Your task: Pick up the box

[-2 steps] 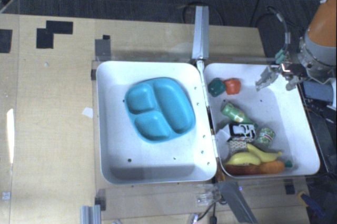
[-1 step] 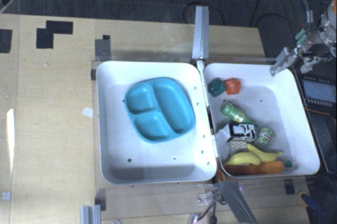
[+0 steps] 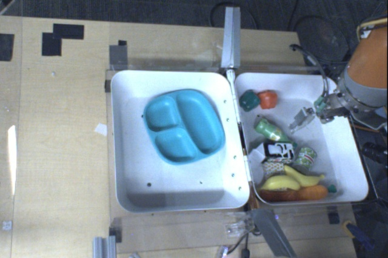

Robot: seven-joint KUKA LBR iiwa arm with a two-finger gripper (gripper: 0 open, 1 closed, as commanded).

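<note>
— Looking at the hand point(image 3: 308, 117) first: you'll find it over the right bin point(image 3: 357, 178), at about two o'clock of that bin's floor, hanging off the grey arm with the orange band point(image 3: 371, 63). Whether its fingers are spread or pressed together, I cannot tell; they're too small and blurred. Nothing shows between them.

— And the box?

— You want the black-and-white printed box point(image 3: 277, 151). From the hand it lies toward seven o'clock, near but apart, in the crowded lower half of that bin. Its long axis seems to run roughly three to nine o'clock, tipped a little.

— What's around it?

— A green bottle point(image 3: 267, 128) just beside it at eleven o'clock, a green patterned can point(image 3: 306, 157) at three, a banana point(image 3: 292, 180) touching or nearly so at six. The left bin point(image 3: 124, 148) holds a blue divided tray point(image 3: 183, 125), well apart. I'd judge your move is down and toward seven o'clock, closing across the short side.
</note>
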